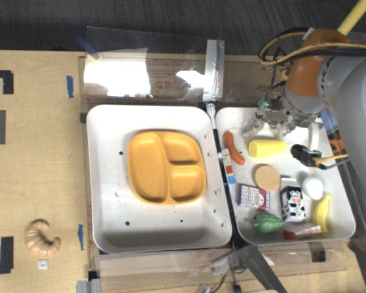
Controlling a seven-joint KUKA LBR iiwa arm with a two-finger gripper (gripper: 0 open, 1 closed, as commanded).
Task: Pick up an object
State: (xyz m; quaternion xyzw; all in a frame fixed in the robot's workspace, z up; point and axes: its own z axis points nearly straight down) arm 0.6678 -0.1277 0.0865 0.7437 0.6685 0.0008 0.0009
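Note:
My gripper (272, 119) hangs over the back of the right bin (348, 224), just above a yellow cylinder (267, 147). To its left lies a red sausage (234, 148). Toward the front of that bin are a round tan disc (268, 177), a small red and white carton (253, 196), a cow-patterned box (293, 204), a white egg (313, 187), a yellow banana (321, 212), a green vegetable (268, 223) and a thin red and white stick (303, 231). Nothing shows between the gripper and the cylinder.
The left bin (104, 163) holds a yellow divided plate (166, 165). A toy croissant (42, 237) lies on the wooden bench at the far left. A clear panel and a silver post (213, 69) stand behind the bins.

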